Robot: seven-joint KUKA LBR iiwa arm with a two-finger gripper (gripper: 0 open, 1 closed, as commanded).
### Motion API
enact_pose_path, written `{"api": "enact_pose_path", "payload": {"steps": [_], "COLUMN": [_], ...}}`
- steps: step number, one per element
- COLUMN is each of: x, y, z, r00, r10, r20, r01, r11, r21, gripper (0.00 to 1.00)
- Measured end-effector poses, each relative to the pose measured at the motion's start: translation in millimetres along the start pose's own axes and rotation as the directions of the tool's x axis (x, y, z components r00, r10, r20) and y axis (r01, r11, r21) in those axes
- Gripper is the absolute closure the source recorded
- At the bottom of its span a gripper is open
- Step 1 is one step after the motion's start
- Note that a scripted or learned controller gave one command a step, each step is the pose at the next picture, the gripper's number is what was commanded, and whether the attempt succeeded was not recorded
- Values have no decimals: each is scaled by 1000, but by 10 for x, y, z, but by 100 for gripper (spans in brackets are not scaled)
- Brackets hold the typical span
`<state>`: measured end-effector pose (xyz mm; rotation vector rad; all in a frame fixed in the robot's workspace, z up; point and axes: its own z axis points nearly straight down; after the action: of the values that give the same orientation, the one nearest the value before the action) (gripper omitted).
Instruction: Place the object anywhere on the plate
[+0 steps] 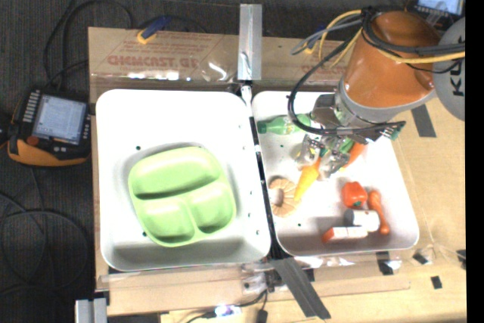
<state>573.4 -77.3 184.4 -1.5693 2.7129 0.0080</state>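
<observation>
A light green plate with three compartments lies in the left bin. My gripper hangs low over the right bin, under the orange band of the arm. Its fingers reach down among the toy foods near an orange-yellow carrot-like piece and an orange piece. I cannot tell whether anything sits between the fingers. A green item lies at the bin's back left.
The right bin also holds a round tan piece, a red-orange pepper-like toy, an orange stick and a white and red item. A tablet sits left of the bench. Cables loop above the arm.
</observation>
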Motion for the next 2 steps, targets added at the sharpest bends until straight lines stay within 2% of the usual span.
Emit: {"api": "enact_pose_path", "payload": {"steps": [1, 2], "x": [-981, -1777], "y": [410, 896], "z": [9, -248], "r00": [995, 862], "r10": [-95, -507], "r20": [-3, -1], "r01": [95, 507], "r11": [995, 862], "r21": [0, -2], "gripper": [100, 100]}}
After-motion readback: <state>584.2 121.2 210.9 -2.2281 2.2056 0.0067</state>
